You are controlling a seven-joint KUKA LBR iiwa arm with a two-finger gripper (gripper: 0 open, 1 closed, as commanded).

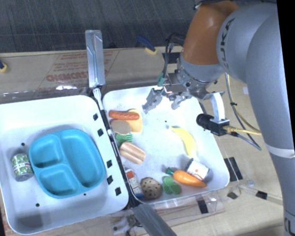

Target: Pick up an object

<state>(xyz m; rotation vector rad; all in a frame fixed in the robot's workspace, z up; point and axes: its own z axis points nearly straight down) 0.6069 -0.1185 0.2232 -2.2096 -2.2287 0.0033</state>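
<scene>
My gripper [164, 101] hangs over the back of the right bin [211, 149], its two fingers spread apart with nothing between them. To its left a hot dog [124, 115] rests at the bin's back left corner. A banana [185, 139] lies below and to the right of the fingers. An orange carrot [186, 178] with a green top sits near the front edge, beside a small white and red pack [198, 169]. A bread roll [132, 152] and a brown round item [120, 127] line the left wall.
The left bin [3, 159] holds a blue divided plate [66, 163] and a small green can [21, 165]. A speckled potato-like ball [151, 187] and a small bottle [133, 183] sit at the right bin's front left. A metal divider clip [95, 57] stands between the bins.
</scene>
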